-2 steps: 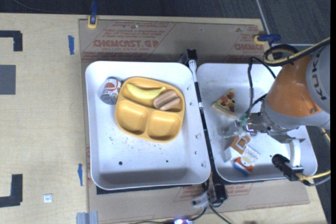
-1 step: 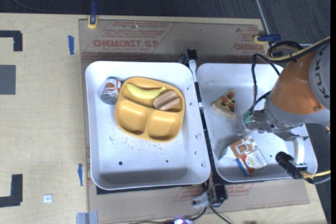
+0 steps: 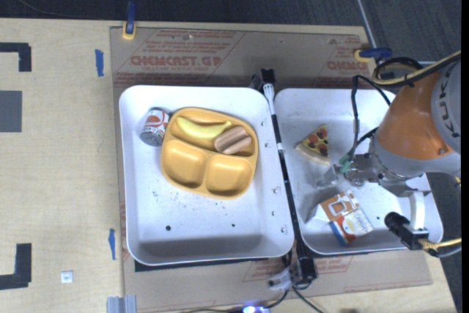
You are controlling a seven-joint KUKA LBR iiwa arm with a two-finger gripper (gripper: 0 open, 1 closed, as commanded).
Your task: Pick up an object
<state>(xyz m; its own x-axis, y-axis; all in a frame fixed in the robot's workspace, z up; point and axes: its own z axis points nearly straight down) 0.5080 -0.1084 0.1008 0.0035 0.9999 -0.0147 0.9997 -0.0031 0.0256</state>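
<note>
Gripper [image 3: 344, 169] sits low in right bin [image 3: 410, 108], grey metal, w/ orange band on arm above; can't tell its state, too small and blurred. Pizza slice [image 3: 315, 143], a flat wedge w/ red and yellow top, lies just up-left of gripper, near but apart. Box [image 3: 344, 215], small flat carton w/ orange, white and blue print, lies just below gripper. Left bin [image 3: 146, 216], smooth white plastic, well left of gripper, holds glossy yellow tray [image 3: 205, 171] w/ three rounded compartments: banana [image 3: 199, 128] and hot dog [image 3: 233, 141] in top one. Can [image 3: 153, 126] touches tray's left edge.
</note>
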